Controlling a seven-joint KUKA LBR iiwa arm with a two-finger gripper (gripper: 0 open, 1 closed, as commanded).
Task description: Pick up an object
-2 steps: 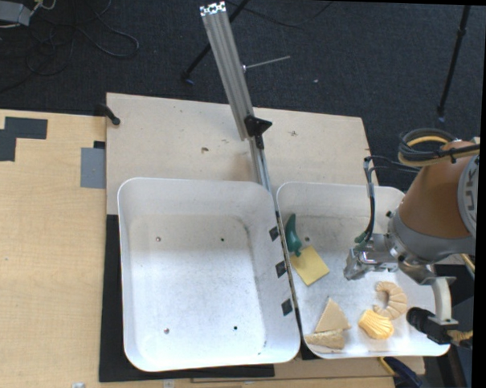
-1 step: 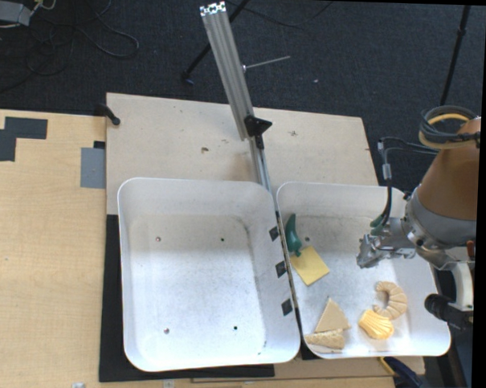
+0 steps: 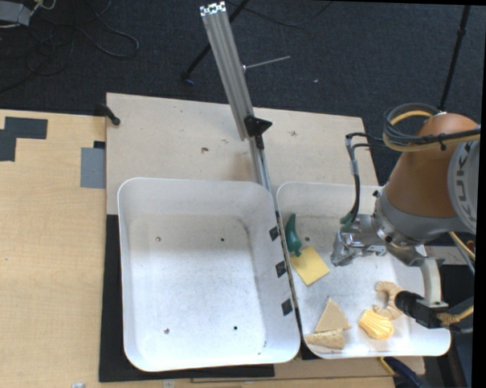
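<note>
The gripper (image 3: 347, 248) hangs over the middle of the right bin (image 3: 429, 346), and from where I stand I cannot tell its state. The nearest thing to it is the yellow square piece (image 3: 310, 267), lying flat just beside the gripper, toward the bin's left wall, its corners turned diamond-wise so no side runs longer than another. Touching its upper left corner is a green piece (image 3: 290, 233), long and narrow, lying along that left wall with its length running from the far edge toward the near one. Along the bin's near edge sit a tan wedge (image 3: 331, 323) pointing up toward the far side and a yellow shell-like lump (image 3: 376, 324). I'd judge the yellow square the handiest pick.
</note>
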